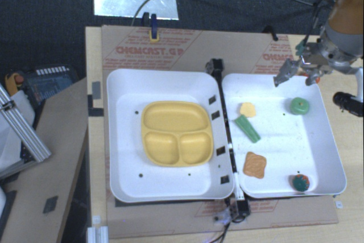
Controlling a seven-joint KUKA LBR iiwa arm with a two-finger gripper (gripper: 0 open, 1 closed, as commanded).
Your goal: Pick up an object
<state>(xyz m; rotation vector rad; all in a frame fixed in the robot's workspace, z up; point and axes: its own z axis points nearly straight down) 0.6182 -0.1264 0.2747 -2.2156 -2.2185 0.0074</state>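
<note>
Inside left bin (122, 94): yellow tray (176, 132); right bin (324, 139): 5 small items.

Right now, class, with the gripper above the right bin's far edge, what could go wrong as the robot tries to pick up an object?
1. The green round object sits near the right bin wall, so a finger might strike the wall.
2. The green stick touches the yellow piece; grasping one may drag the other.
3. The gripper, fingers spread, holds nothing yet; the flat orange piece may slip.

The right bin (318, 139) has open floor through its middle; a green ball (300, 105), green block (247, 128), cracker (255, 165) and speckled ball (301, 182) ring it.
</note>
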